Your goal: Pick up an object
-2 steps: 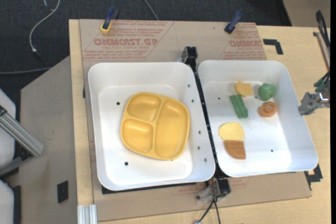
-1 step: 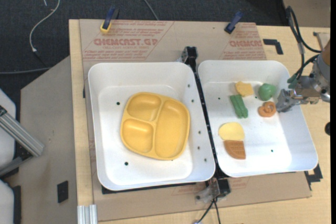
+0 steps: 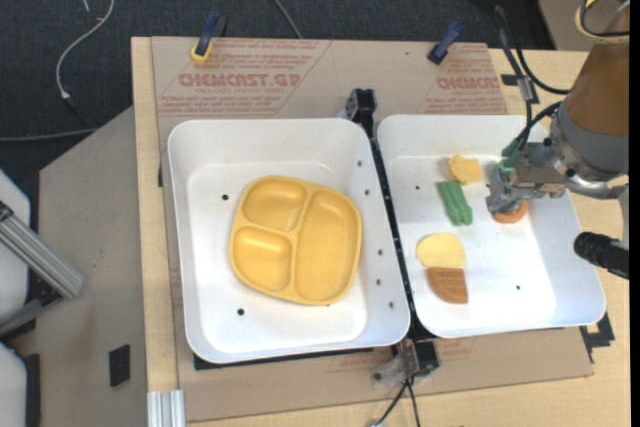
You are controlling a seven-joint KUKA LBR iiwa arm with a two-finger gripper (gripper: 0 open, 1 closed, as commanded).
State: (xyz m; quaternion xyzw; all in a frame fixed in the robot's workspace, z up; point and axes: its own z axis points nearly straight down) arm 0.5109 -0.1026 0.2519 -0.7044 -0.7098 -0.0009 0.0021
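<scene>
My gripper [image 3: 506,200] is down in the right bin [image 3: 540,300], directly over a small orange object [image 3: 511,212] whose lower edge peeks out under it. A green stick-shaped piece [image 3: 455,202] lies just left of the gripper. A pale yellow piece [image 3: 464,168] sits above that one. Lower down rest a yellow rounded piece [image 3: 440,249] and a brown waffle-like piece [image 3: 449,285]. The gripper's body hides the fingertips.
The left bin [image 3: 200,315] holds a yellow divided plate [image 3: 297,239]. A black clamp [image 3: 360,104] sits between the bins at the back. Blue clips [image 3: 208,36] hold the cardboard sheet. The grey and orange arm [image 3: 605,105] comes in from the right.
</scene>
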